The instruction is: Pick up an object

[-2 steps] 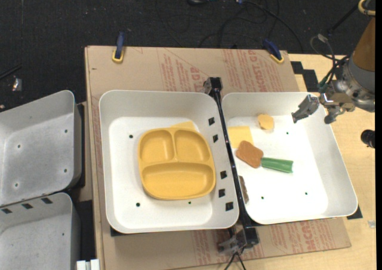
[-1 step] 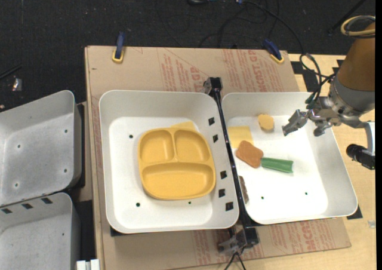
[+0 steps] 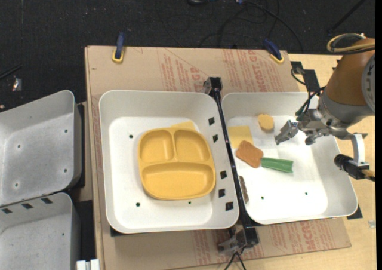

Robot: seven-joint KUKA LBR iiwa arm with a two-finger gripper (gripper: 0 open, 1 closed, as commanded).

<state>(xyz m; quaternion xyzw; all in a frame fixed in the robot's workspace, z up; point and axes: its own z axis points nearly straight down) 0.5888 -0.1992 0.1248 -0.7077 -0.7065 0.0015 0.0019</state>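
Camera view: claw point(image 3: 293, 132) over right bin point(image 3: 334, 200), fingers spread, holding nothing. Round yellow piece point(image 3: 265, 122) just beside it; orange piece point(image 3: 249, 155) and green piece point(image 3: 277, 165) touch, so a descent there risks nudging both.

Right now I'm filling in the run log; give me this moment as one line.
gripper: open, over right bin, holding nothing | nearest: small yellow piece, brown piece, green piece | left bin: yellow tray
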